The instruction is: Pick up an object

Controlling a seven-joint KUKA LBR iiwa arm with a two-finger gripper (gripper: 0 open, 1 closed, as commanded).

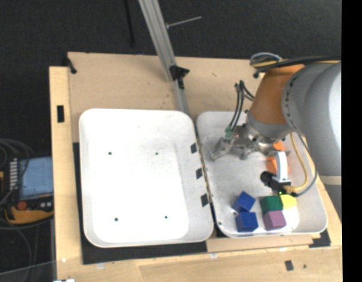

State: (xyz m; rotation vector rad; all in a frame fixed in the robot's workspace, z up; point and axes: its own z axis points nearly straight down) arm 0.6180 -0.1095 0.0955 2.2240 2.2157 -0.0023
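Where the desk stops on the left: a blue box (37,178) and loose cables (6,151) lie on the dark floor.
Desk (110,81): pale wood, carrying two white bins side by side.
Left bin (136,181): shallow, with rounded corners; four small dark dots mark its floor.
Pole (159,34): a grey metal rail slants down from the top edge and ends near the far rims, where the two bins meet.
Clips (199,173): three small black ones sit along the seam between the bins.
Right bin (227,178): it holds all the blocks toward its near end.
Pincer (215,151): over the far left part of the right bin, close to the seam and pointing left. Whether it stands apart or together cannot be told from this angle. It is well apart from the blocks.
Upper blue block (244,201): near the middle of the right bin, turned cornerwise.
Lower blue block (246,221): just beside the upper one, toward the near rim.
Green block (271,204): right of the upper blue block, against the purple and yellow ones.
Purple block (274,220): directly nearer than the green block, by the near rim.
Yellow block (288,201): just right of the green block.
Arm (318,116): grey, with an orange band (273,101) above the wrist, it comes in from the right and bends down over the far side of the right bin.
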